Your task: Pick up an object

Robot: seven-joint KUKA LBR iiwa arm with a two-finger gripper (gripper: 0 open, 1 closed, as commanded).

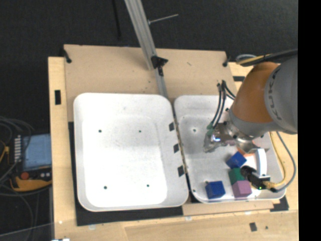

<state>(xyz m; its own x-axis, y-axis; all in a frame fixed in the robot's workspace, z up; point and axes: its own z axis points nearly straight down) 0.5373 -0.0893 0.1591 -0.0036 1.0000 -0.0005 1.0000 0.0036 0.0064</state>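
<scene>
In the right bin (195,109) lie several small blocks near its front right corner: a blue block (235,160), a dark green block (235,174), a purple block (242,188) and another blue block (215,189). My gripper (212,141) hangs over the middle of the right bin, left of and behind the nearer blue block. Nothing shows between its metal tips, and whether they are apart is unclear from this angle. The orange-banded arm covers the bin's right side.
The left bin (125,149) lies beside the right one, separated by a ridge with black clips (176,147). A slanted metal post (143,29) rises behind the bins. A wooden bench edge (150,220) runs along the front.
</scene>
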